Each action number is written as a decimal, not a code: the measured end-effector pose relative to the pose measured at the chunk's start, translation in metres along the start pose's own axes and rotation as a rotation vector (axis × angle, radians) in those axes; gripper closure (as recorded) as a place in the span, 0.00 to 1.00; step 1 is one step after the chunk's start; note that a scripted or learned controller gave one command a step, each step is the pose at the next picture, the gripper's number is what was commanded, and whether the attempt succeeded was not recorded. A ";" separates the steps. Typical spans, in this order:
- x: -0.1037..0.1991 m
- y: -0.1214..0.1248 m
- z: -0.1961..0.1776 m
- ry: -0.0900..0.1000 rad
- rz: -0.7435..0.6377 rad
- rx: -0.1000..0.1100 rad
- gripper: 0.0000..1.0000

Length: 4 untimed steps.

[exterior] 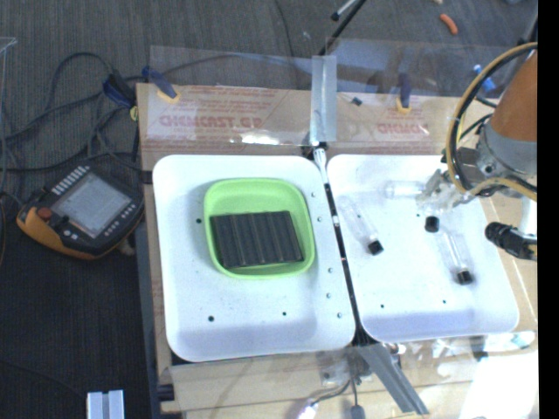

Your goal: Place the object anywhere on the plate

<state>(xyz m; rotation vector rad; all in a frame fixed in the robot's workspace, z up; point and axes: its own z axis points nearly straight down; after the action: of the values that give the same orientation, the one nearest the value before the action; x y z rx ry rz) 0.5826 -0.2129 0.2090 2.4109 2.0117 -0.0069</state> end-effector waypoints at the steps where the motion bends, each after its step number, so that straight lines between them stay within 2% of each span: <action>1: 0.000 0.000 0.000 0.000 0.000 0.000 0.00; 2: 0.001 -0.077 -0.018 0.002 0.014 0.001 0.00; 3: -0.019 -0.097 -0.137 0.001 0.179 0.000 0.00; 4: -0.013 -0.098 -0.141 0.002 0.450 0.001 0.00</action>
<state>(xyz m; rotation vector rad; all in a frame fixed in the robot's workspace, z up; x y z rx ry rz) 0.4842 -0.2072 0.3500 2.8007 1.4234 -0.0046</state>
